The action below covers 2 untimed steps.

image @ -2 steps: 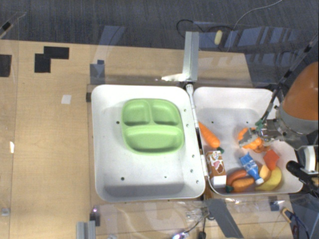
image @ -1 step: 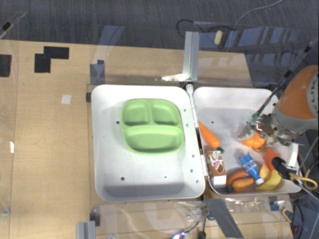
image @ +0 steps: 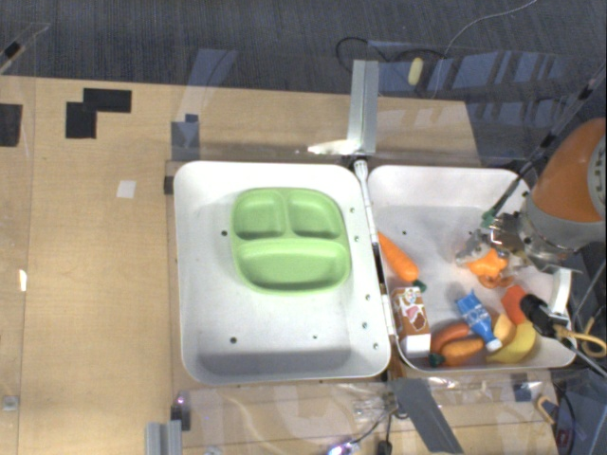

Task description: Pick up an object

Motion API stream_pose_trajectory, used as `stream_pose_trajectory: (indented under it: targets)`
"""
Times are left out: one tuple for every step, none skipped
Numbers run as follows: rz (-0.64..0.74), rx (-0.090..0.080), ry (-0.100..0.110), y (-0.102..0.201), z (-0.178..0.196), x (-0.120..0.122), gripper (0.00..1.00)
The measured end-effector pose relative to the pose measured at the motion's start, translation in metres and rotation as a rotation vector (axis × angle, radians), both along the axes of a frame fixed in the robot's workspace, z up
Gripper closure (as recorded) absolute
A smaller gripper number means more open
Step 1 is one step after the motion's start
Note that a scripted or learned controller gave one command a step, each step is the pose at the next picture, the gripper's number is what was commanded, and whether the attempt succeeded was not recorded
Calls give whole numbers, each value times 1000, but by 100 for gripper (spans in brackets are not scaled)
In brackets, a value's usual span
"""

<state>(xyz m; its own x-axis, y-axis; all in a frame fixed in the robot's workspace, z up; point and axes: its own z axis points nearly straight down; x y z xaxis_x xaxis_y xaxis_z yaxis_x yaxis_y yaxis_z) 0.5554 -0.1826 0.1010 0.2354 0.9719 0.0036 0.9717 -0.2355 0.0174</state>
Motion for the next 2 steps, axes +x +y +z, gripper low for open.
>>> stream_pose_trajectory:
  targets:
    - [130, -2, 13, 4, 38, -7, 100]
    - [54, 0, 12, 65, 125, 56, 100]
